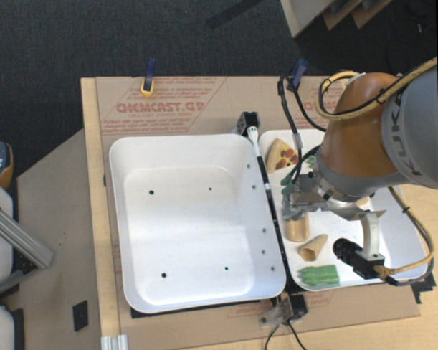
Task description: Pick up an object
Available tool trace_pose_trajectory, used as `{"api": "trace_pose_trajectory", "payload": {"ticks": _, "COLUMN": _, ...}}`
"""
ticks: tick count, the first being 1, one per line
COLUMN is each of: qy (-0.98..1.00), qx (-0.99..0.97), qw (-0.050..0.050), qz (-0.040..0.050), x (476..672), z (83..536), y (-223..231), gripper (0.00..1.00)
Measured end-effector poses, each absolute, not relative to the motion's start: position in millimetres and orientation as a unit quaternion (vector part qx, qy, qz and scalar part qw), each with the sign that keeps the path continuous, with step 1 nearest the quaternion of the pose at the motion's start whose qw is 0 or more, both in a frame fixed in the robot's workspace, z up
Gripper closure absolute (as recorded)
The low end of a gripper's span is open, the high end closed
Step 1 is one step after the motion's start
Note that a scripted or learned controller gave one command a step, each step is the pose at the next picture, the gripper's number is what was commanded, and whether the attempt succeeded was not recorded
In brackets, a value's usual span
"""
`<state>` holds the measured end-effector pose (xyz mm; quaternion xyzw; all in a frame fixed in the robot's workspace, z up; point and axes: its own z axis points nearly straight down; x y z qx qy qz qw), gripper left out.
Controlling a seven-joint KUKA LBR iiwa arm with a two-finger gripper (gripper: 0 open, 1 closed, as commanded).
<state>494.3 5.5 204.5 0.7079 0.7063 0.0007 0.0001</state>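
Observation:
My gripper (pixel 297 206) hangs low over the left side of the right bin (pixel 407 232), under the arm's orange band. Directly below it, at its tip, stands a tan cylinder-like piece (pixel 298 230); whether the gripper touches it is unclear. A tan cone (pixel 313 247) lies just right of that piece, and a green block (pixel 319 276) rests by the bin's front edge. At the back of the bin lies a pizza-slice toy (pixel 281 155), clear of the gripper.
The left bin (pixel 127 210) sits beside the right one, their walls meeting along a ridge (pixel 268 198). Cardboard (pixel 166 101) lies under both bins. The arm's body covers most of the right bin's middle and right side.

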Motion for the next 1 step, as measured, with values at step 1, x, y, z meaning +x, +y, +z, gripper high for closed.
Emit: {"api": "trace_pose_trajectory", "payload": {"ticks": 1, "qy": 0.711, "qx": 0.703, "qw": 0.001, "qz": 0.003, "x": 514.9, "z": 242.1, "y": 99.3, "gripper": 1.0}}
